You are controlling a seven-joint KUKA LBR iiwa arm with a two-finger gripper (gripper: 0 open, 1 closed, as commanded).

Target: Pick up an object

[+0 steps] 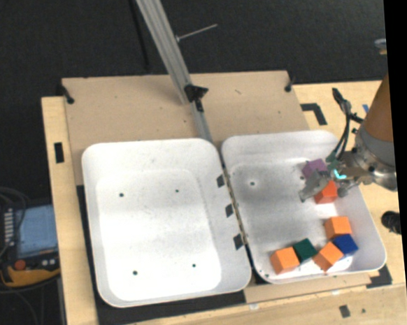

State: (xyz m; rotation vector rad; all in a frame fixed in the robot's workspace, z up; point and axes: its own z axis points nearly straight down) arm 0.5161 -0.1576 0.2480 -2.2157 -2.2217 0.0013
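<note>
Pincer (pixel 319 182), grip state unclear, sits at squat red-orange block (pixel 326 194) and purple block (pixel 315 166).

Position: one fixed camera mounted above the desk (pixel 164 105), looking down at a slant.
Facing: the far desk edge sits toward the top of the frame, the near edge at the bottom.
Distance: far enough to take in the left bin (pixel 153 152) and the right bin (pixel 272 146) whole, plus dark floor around.
Arm side: the arm (pixel 381 120) enters from the right.
</note>
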